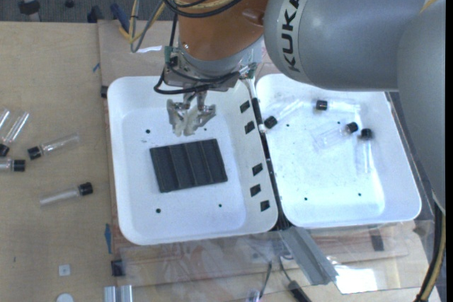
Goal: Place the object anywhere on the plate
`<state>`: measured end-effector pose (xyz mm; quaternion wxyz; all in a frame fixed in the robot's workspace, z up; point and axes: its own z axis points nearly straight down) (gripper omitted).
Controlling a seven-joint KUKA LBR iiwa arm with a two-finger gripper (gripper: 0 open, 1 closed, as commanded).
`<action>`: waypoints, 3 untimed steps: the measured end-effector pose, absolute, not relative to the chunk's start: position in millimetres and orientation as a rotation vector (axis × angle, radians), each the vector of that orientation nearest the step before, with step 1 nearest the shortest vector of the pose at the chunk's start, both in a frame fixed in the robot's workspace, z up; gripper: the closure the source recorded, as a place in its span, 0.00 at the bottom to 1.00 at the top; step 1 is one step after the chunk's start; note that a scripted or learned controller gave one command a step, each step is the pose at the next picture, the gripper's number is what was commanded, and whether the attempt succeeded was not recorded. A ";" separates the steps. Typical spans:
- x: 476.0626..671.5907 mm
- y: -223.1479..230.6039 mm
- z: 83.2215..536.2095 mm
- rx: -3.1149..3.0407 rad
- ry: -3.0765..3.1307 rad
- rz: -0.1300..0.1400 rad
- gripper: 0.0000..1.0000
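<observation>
A dark ribbed plate (188, 165) lies flat in the middle of the left white bin (127, 201). My gripper (190, 120) hangs just beyond the plate's far edge, pointing down under the orange wrist band. No object can be made out at its tip. Clear tubes with black caps lie in the right bin (396, 201): one near the divider (270, 122), one at the back (322, 105), and two close together (352, 129) further right. Nothing rests on the plate.
Several more capped clear tubes (67, 193) lie loose on the wooden bench left of the bins. Black clips (258, 170) line the divider between the bins. The large grey arm covers the back of the right bin.
</observation>
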<state>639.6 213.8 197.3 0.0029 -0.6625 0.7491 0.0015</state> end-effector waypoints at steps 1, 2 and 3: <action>667.6 221.0 239.7 -2.107 2.321 0.004 1.00; 668.9 221.9 249.6 -2.095 2.322 0.009 1.00; 667.7 221.2 253.3 -2.138 2.289 0.005 1.00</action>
